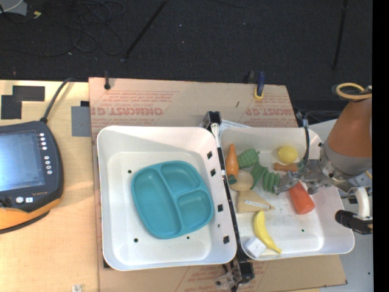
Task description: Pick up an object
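A: Bench [61, 236] carried two white bins. Left bin [115, 163] held a teal divided tray [172, 198], lying flat.

B: Right bin [331, 239]?

A: Arm [351, 137] reached in from the right. Claw [290, 184] sat low among the toys; spread or pressed together, cannot tell.

B: Contents?

A: Red cylinder [301, 199] just right of the claw, tilted. Banana [264, 230] near edge, cheese wedge [252, 202] above it. Carrot [232, 160] along the left wall, green piece [248, 158] beside it, lemon [288, 154] at the far side.
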`<state>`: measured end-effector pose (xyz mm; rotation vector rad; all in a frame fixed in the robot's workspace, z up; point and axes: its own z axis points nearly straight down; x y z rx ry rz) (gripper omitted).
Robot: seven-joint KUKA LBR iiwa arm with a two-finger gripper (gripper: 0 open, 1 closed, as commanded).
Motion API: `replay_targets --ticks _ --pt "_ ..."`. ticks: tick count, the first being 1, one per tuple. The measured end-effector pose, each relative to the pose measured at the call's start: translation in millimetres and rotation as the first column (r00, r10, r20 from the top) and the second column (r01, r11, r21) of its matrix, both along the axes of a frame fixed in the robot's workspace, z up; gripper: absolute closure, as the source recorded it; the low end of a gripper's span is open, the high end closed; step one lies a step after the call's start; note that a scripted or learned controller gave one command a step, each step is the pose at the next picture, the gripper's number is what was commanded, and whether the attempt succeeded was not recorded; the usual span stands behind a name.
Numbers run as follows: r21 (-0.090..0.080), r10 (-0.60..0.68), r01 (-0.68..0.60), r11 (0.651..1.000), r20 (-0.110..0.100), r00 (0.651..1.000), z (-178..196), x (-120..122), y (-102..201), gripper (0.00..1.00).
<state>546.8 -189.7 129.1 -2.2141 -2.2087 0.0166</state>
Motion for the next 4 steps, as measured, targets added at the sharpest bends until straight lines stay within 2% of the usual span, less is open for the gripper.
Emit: replay_targets --ticks 1,2,3,4 --pt "0.0 0.003 -0.003 1.0 0.013 1.0 -45.6 -17.8 -8.9 0.0" --pt "0.001 0.0 0.0 1.0 0.012 1.0 -35.0 -16.1 -10.6 1.0" --pt "-0.004 0.008 -0.008 1.0 0.02 1.0 -40.7 5.8 71.5 1.0" --pt "0.0 0.012 -0.012 1.0 0.021 1.0 77.6 11.7 143.6 1.0"
